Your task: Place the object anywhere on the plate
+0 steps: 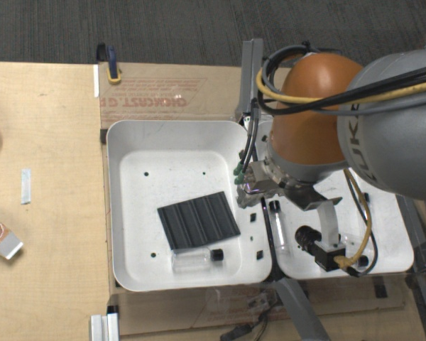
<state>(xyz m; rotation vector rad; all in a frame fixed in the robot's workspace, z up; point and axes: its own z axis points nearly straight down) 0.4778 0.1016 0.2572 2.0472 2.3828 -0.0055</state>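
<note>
Table (42,119): pale wooden top, carrying two shallow white bins side by side toward its right edge.

Arm (383,119): grey body with a broad orange band (316,112) above the wrist, reaching in from the right; black and yellow cables (305,98) loop over it. It hangs above the seam between the bins and covers much of the right-hand one.

Left white plastic bin (128,190): rounded corners, a few small dark holes in its floor.

Right white plastic bin (390,254): largely hidden beneath the arm.

Dark grey ribbed rectangular plate (197,221): lies flat and slightly turned on the floor of the left bin, toward its near edge.

Clear plastic cylindrical vial with a black cap (195,260): lies on its side in the left bin, just beside the plate's near edge, off the plate.

Claw (273,222): below the wrist, over the near end of the divide between the bins; whether it is spread or pressed together cannot be told.

Small orange clamp (112,73): at the far edge of the table.
</note>
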